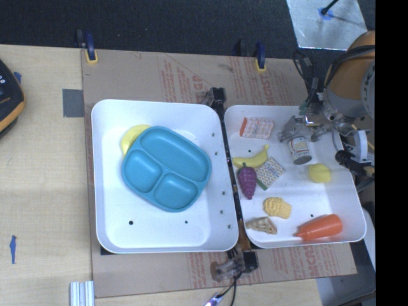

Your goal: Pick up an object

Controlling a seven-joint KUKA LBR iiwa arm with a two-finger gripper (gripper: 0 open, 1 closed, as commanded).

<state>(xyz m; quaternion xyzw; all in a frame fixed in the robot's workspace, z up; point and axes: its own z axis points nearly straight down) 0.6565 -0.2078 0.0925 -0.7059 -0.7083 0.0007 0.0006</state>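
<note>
Nearest, a carrot (320,227) is lying along the right bin's (357,217) front edge; a small can (299,150) is being straddled by the gripper (305,131), its grip state indiscernible.

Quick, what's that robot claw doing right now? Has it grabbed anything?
Gripper: cannot be told. It sits low in the right bin, right at a small can, but a grasp is not visible.

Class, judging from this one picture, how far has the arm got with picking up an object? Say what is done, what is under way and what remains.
Done: the arm has reached over the right bin, with its gripper low above the small can. Under way: it looks like an approach to that can; a grasp cannot be confirmed. Left: nothing is seen lifted; the banana, lemon and carrot lie in the bin.
</note>
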